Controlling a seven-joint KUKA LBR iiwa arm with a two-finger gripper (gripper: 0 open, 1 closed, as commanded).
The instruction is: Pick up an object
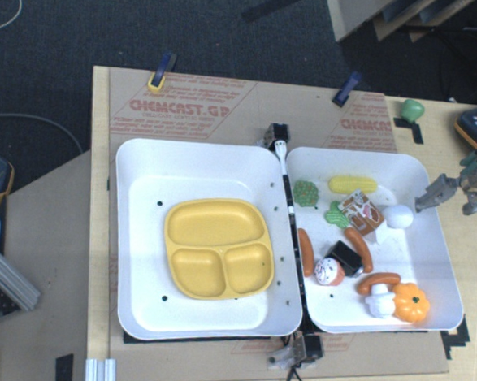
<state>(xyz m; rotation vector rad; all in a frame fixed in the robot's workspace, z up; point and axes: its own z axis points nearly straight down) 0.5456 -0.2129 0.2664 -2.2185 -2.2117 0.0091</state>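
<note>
The right bin [429,264] holds several toy foods: a green broccoli [306,193], a yellow corn cob [353,185], a brown and white packet [361,212], a white ball [399,215], orange sausages [305,251], a black block [346,255] and an orange pumpkin [411,303]. My gripper [455,198] hangs over the bin's right rim, to the right of the white ball. Its fingers are spread open with nothing between them.
The left bin [139,219] holds a yellow divided plate [218,248]. A green ball [411,110] lies on the bench behind the right bin. Clamps [159,74] grip the board's far edge.
</note>
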